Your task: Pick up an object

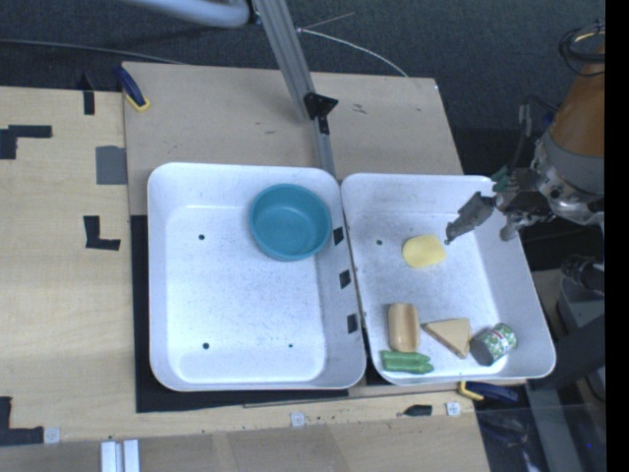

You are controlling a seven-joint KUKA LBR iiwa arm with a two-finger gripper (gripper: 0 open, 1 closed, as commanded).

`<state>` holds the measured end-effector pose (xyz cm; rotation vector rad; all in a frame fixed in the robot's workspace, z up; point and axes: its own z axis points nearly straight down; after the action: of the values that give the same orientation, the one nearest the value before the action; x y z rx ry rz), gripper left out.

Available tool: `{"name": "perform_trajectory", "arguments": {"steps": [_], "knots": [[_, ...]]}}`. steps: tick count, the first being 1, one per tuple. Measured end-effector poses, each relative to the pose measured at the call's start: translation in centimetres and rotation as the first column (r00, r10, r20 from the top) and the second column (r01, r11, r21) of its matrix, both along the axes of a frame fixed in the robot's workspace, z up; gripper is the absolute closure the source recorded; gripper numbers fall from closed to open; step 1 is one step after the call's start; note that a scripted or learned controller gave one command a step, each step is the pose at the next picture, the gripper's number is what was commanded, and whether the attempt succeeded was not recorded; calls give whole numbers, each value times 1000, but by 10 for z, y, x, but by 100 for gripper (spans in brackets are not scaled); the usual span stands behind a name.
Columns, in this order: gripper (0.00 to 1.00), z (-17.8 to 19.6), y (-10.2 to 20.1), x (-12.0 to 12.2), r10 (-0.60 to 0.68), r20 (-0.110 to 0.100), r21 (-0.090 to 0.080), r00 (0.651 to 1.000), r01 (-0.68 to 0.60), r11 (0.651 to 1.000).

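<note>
The right bin holds a yellow rounded object, a tan cylinder, a green pod-like object, a tan wedge and a small grey-green can. My gripper hangs over the bin's upper right part, just right of the yellow object. It is open, with one dark finger pointing toward the yellow object and nothing between the fingers. A blue bowl sits in the left bin near its top right corner.
A metal pole slants down to the seam between the bins at their far edge. The arm's wrist stands beyond the right bin's right rim. Small black clips line the divider between the bins.
</note>
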<state>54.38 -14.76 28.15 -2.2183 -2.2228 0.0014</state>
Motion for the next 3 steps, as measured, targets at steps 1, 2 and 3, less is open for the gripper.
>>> {"name": "perform_trajectory", "arguments": {"steps": [1,2,3], "knots": [[0,-44,-2,0,-1,-4,0,1000,1,1000],[0,-108,1,1,0,-7,1,1000,0,1000],[0,-170,-5,-6,-2,-7,1,1000,2,1000]]}}
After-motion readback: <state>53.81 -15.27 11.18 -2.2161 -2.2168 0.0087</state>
